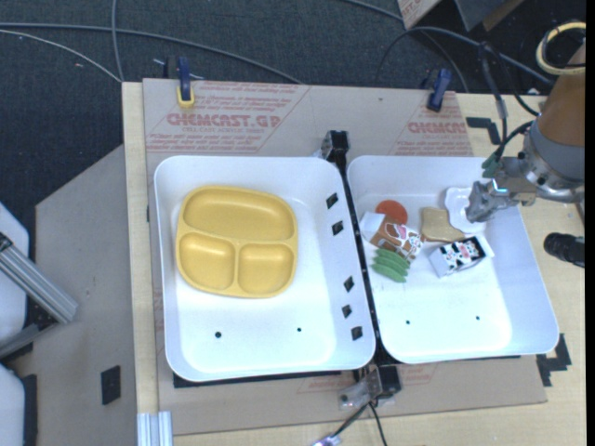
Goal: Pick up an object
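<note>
- Camera view: gripper [482, 203] sits low over the right bin [521, 314], near its far right corner; can't tell its grip state, nothing visibly held.
- Just beside it: white scrap [456, 197], touching a tan bread-like piece [435, 223].
- Nearer the bin's middle: black-and-white carton [458, 255].
- By the left wall: red-orange item [392, 210], small printed box [400, 240], green piece [391, 264], clustered.
- Left bin [279, 342]: yellow divided tray [238, 242], toward the far left corner.
</note>
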